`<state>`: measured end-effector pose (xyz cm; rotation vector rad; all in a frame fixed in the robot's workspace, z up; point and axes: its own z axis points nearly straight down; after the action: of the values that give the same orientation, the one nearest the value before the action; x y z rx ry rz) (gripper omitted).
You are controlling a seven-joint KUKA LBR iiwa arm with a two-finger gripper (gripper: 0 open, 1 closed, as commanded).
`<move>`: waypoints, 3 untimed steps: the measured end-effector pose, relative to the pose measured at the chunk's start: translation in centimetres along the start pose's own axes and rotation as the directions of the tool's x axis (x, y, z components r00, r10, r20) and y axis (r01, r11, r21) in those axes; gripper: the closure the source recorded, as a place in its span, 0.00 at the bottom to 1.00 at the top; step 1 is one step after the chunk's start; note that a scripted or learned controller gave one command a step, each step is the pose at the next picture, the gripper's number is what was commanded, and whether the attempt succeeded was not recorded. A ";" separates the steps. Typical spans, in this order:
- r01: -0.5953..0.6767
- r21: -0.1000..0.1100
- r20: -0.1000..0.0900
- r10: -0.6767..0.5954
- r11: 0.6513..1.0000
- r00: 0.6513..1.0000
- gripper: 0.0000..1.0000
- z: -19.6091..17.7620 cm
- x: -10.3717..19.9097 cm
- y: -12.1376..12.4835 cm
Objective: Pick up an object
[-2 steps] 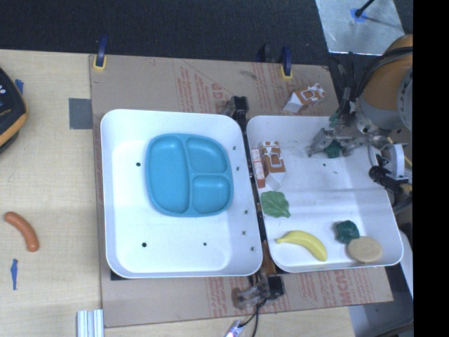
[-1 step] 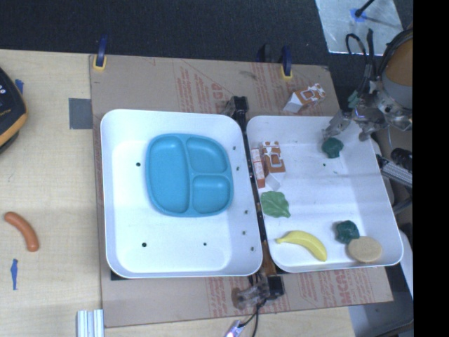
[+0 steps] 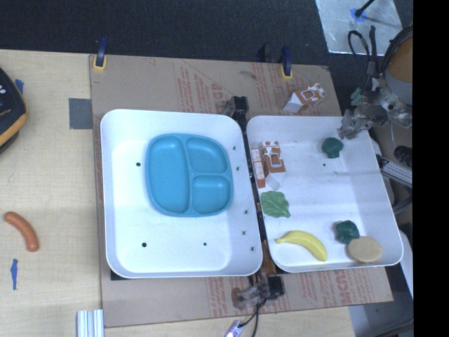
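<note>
My gripper [image 3: 349, 127] hangs over the far right corner of the right bin [image 3: 319, 188], coming off the grey arm [image 3: 389, 93]. Just left of and below it lies a small dark green object [image 3: 332, 147], apart from the gripper. Further into the bin are a brown-and-white box [image 3: 271, 158], a green leafy piece [image 3: 275, 204], a yellow banana [image 3: 303, 245], another dark green piece [image 3: 346, 230] and a beige round item [image 3: 365, 249]. Nothing shows between the gripper's tips.
The left bin [image 3: 126, 244] holds a blue divided plate [image 3: 189, 174]. A small carton [image 3: 305, 98] lies on the cardboard beyond the right bin. A sausage [image 3: 22, 231] and a black-and-yellow device [image 3: 8, 111] rest on the bench at the left.
</note>
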<state>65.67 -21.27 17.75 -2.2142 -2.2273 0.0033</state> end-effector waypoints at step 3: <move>-0.001 0.001 0.000 0.001 1.000 1.000 0.00 6.2 0.2 -6.4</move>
<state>59.27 -21.16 11.58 -2.2145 -2.2259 0.0044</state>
